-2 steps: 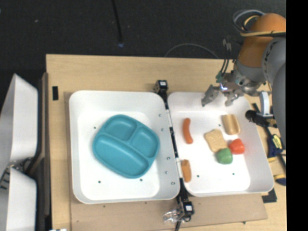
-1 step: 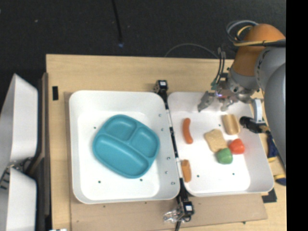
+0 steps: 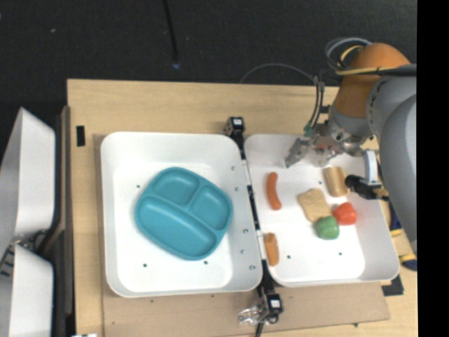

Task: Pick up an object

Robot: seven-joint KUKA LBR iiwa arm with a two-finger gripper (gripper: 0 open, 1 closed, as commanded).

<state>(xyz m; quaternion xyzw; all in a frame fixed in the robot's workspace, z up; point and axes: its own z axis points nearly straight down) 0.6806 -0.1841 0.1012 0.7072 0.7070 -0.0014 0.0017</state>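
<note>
1. The right bin (image 3: 379, 265) holds 6 small toy foods: an orange hot dog (image 3: 273, 190), a tan cracker (image 3: 313, 205), a bread roll (image 3: 334, 181), a red piece (image 3: 345, 213), a green piece (image 3: 327, 227) and a small orange-brown piece (image 3: 271, 248) by the dividing wall.
2. All look light and stiff, likely smooth plastic — the rounded red and green ones could slip; the hot dog offers a narrow middle to pinch across.
3. The end effector (image 3: 312, 149) hovers over the bin's far edge, near the roll — whether its fingers are spread, I cannot tell.
4. The left bin (image 3: 119, 272) holds 1 teal divided plate (image 3: 184, 213).
</note>
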